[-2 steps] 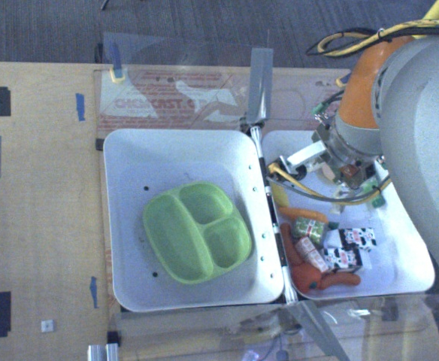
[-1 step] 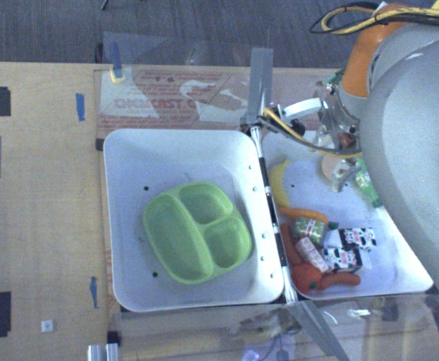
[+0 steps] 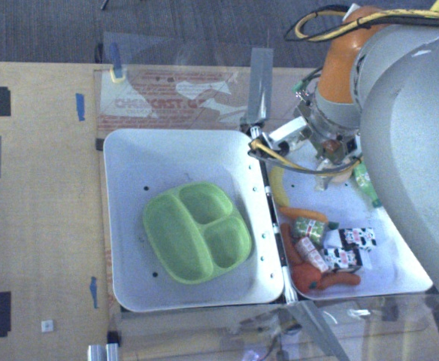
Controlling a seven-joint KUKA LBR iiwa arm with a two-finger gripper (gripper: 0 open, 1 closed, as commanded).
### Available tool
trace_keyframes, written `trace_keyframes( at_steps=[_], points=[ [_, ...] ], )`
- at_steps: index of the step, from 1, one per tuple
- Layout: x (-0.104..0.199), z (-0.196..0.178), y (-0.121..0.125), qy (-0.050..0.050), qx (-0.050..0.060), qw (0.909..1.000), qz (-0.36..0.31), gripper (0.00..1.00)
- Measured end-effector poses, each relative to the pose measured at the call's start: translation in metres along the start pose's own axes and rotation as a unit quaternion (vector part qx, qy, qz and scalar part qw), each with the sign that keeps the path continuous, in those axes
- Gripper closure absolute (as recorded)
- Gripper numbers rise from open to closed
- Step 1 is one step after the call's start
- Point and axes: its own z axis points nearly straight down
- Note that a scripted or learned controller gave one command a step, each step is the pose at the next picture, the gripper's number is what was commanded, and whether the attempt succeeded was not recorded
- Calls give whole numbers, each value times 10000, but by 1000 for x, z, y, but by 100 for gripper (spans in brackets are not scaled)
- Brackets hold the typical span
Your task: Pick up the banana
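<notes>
Banana: lying in the right bin, just left of and below the gripper, not lifted. Jaw opening cannot be told; pickup still remains.

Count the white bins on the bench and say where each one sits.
2. The left bin holds a green divided tray. The right bin beside it holds the banana and other food items; the arm covers part of it, so more items may be hidden.

grey arm reaches in, end effector pointing down.
</notes>
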Motion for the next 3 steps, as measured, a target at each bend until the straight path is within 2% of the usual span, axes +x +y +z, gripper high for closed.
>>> trace_keyframes(
  at_steps=[1,2,3],
  points=[
    [25,0,-50,20,-11,9872,1595,0],
    [39,41,-73,61,-150,9968,784,0],
    [38,37,-73,26,-162,9971,750,100]
  ],
)
